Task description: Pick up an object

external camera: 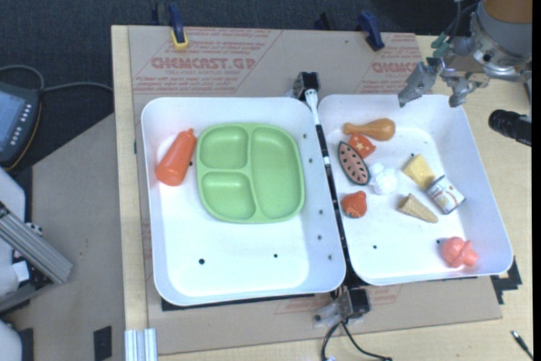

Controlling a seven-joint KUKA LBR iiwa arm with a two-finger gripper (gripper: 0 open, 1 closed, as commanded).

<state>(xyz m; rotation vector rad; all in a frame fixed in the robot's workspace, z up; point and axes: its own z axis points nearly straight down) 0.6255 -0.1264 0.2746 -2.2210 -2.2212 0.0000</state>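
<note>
A dark carpeted floor surrounds a bench topped with a brown protective sheet (254, 55), held by blue clamps along its far edge, and on it two shallow white bins sit side by side.

In the camera view, the left bin (169, 266) holds a green divided plate (251, 172) with an orange carrot-like toy (175, 158) just beside its left edge. The right bin (482, 207) carries the scattered pick candidates: a tan drumstick (372, 129) near the far wall, a dark oval slice with red on it (354, 161), a small red piece (354, 204), a white lump (385, 179), two yellow wedges (418, 170) and (418, 208), a small silver can (445, 196) and a pink toy (458, 253) near the front right corner.

The gripper (439, 84) hovers above the far right corner of the right bin, its two fingers spread apart with nothing between them. Every object lies nearer the camera than the gripper. The drumstick looks the nearest target, lying to the gripper's left and slightly forward, its long axis running roughly left to right across the bin, so a descent toward it would likely call for fingers closing across that axis.
</note>
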